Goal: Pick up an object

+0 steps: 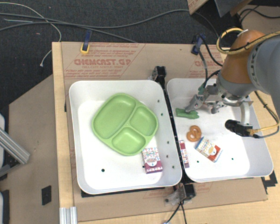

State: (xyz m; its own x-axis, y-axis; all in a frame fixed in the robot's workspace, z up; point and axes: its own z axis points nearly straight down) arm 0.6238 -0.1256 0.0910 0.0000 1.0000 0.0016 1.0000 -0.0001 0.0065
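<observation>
The arm (252, 59) is cut off at the right edge. The left bin (79, 139) carries a green divided plate (125, 123). In the right bin (252, 164), the pincer (197, 102) hangs low; its opening cannot be made out. Just beneath lies a flat green piece (185, 112), long axis left-right.

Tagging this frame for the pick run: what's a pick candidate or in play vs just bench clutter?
In play: gripper; green piece beside it; pretzel; snack packet; green divided plate; small carton.

Clutter: cardboard sheet; blue clamp; cables.
</observation>
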